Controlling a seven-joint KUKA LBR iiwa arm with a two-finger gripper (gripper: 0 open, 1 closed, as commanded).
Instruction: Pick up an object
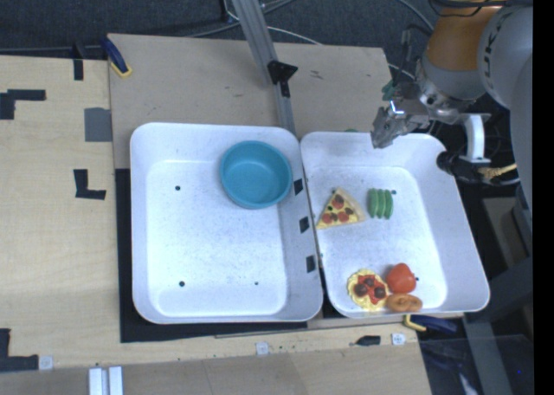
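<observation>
at upper right of the frame, the gripper (387,132) hangs over the far rim of the right bin (450,237); whether it is released or clenched cannot be told at this size and angle, and nothing shows held in it. the grey arm (485,34) with its orange band rises behind it toward the frame's top right corner.

candidate objects lie below the gripper, toward the lower part of the frame, all in the right bin: a pizza slice (338,210) near the bin's left wall, a green ridged piece (380,203) just beside it to the right, and, at the bin's lower edge, a round pizza-like piece (367,288), a red tomato-like piece (400,278) and an orange piece (403,302), these three touching or nearly so.

judgement: the step in hand appears to be the approach. the green piece looks the easiest target, being nearest and apart from its neighbours; the lower cluster risks a nudged or double contact, and the flat slice offers little to pinch.

the left bin (164,237) holds a blue bowl (255,174) at its upper right. both bins sit on a pale wooden bench (52,237); a grey metal bar (251,16) slants in from the top, with cables behind.
</observation>
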